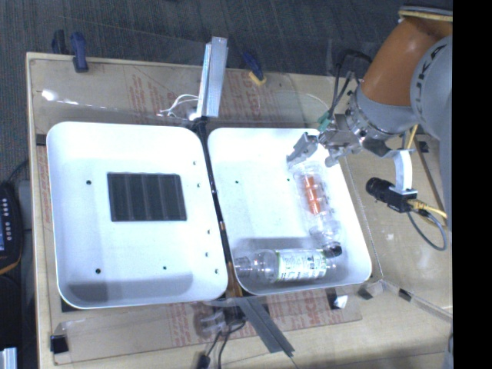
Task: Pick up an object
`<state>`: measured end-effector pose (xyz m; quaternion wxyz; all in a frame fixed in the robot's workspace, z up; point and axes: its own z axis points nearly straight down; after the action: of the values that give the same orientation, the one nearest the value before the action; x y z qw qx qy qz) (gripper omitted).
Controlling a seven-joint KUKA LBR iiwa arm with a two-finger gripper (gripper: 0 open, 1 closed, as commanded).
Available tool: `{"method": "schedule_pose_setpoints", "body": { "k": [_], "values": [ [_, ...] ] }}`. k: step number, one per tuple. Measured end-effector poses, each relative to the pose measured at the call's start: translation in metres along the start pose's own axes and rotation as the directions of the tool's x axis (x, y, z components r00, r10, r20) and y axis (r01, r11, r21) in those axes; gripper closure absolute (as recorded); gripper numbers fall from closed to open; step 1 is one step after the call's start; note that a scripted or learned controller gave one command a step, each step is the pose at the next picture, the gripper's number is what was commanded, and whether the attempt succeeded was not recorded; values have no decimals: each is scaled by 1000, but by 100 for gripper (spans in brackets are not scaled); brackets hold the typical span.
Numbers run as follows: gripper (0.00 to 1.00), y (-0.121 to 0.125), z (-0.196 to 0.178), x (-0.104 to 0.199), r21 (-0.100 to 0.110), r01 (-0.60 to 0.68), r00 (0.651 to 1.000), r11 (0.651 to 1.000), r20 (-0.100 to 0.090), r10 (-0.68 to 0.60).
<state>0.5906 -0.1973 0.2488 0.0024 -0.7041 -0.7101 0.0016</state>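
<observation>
Landmark taken: the right bin (231, 167), w/ all places given relative to it.

Nearest the camera, along the right bin's front wall, a clear plastic bottle (286, 265) w/ a label is seen lying on its side, cap end toward the bin's right front corner. Just behind it, along the bin's right wall, a second clear bottle (315, 200) w/ orange contents is seen, lying lengthwise front to back; its near end is close to the first bottle's cap, though touching can't be confirmed.

Further back, over the right bin's far right corner, the hand (317, 146) is seen, near the far end of the orange-filled bottle. Whether its fingers are wide or narrow can't be told; nothing is seen gripped.

To the left of the right bin, touching it edge to edge, the left bin (69, 206) is seen w/ a dark ribbed panel (146, 197) on its floor. Both bins are carried by the desk (115, 83).

Progress, as judged: no object lifted yet; both bottles rest on the bin floor. Approach appears made; grasp and lift are left to do. Likeliest target is judged to be the orange-filled bottle.
</observation>
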Motion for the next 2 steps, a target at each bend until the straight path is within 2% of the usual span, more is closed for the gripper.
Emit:
{"method": "schedule_pose_setpoints", "body": {
  "k": [1, 2],
  "values": [
    [0, 29, 57, -11, 0, 130, 991, 991, -1, -130],
    [0, 2, 35, -11, -1, 240, 971, 971, 0, -240]
  ]
}}
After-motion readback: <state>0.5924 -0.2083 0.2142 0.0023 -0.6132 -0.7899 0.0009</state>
